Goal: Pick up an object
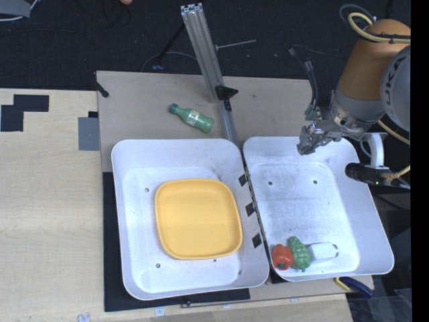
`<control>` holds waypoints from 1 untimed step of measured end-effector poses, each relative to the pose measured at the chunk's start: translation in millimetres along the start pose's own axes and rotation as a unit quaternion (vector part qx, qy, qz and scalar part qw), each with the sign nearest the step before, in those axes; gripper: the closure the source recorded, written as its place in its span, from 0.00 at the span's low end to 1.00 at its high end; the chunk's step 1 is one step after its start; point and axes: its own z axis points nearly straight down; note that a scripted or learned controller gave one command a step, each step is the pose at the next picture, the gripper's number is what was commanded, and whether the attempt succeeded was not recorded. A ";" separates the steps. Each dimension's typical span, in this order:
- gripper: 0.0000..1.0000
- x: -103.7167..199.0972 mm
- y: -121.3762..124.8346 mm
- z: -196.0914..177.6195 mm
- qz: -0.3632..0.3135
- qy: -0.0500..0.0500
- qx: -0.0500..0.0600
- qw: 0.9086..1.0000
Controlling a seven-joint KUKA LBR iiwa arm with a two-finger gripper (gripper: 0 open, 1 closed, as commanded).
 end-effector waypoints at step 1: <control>1.00 58.9 -2.4 4.3 -0.002 0.001 0.000 1.000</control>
